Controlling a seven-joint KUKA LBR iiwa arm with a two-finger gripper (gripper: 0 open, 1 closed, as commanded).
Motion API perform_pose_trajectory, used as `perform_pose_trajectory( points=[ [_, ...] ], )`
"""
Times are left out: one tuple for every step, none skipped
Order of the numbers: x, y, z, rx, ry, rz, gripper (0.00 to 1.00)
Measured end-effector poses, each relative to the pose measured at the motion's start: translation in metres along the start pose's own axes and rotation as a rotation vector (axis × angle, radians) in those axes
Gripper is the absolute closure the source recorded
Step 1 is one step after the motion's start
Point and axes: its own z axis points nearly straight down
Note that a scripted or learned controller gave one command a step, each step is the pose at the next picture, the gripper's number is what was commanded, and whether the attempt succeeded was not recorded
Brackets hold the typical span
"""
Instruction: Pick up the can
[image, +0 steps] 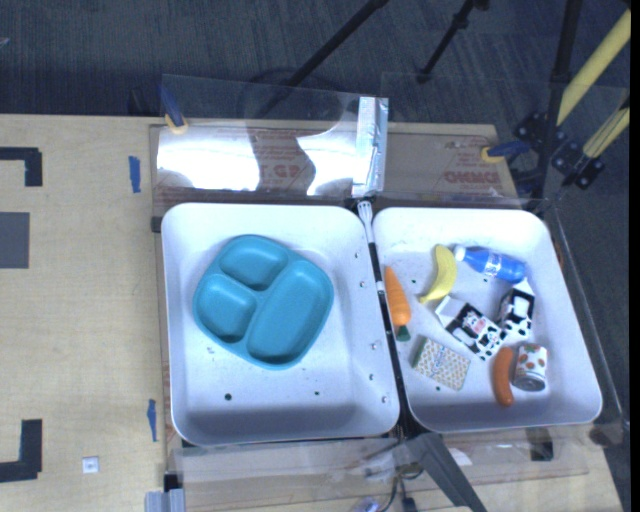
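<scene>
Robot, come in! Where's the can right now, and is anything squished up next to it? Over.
Can lying in right bin, near front right corner. Untouched, not yet picked. Orange sausage-shaped toy tight against its left side; black-and-white cow toy just behind.

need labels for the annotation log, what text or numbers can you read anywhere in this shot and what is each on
Red printing on the clear panel behind the bins: reversed and blurred, not readable.
Fainter red print on the left stretch of the panel: not readable.
The can in the right bin: label pattern, too small to read.
The black-and-white packs: no legible words.
The blue bottle: no legible label.
</scene>
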Motion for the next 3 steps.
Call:
perform_pose_trajectory(
  points=[
    [0.0,0.002,-0.011,-0.006,-0.005,-0.003,1.0],
    [0.0,0.004,-0.023,-0.012,-0.01,-0.006,1.0],
    [0.001,0.006,-0.034,-0.019,-0.014,-0.009,1.0]
  ],
)
